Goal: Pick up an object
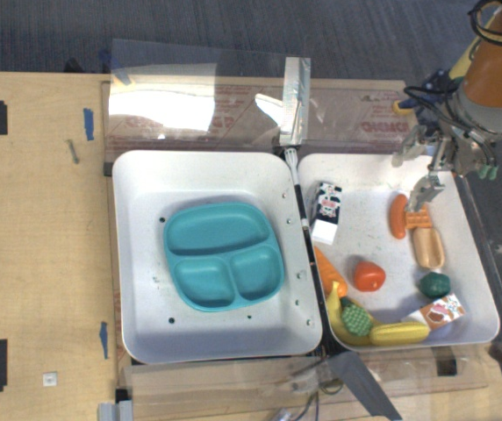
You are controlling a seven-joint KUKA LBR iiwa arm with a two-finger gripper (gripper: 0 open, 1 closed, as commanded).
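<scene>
On the wooden bench [32, 261], our gripper [424, 191] hangs in the right bin [484, 296]. Whether its jaws are spread, we cannot tell. The hot dog [426, 242] lies just below them, long axis running toward the near rim.

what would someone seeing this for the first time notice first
Probably the teal divided plate, lying alone in the left bin. Next, the bright clutter of toy food in the right bin: a red tomato, a yellow banana along the near edge and a hot dog. The gripper hangs over that bin's far right part, just above the hot dog.
</scene>
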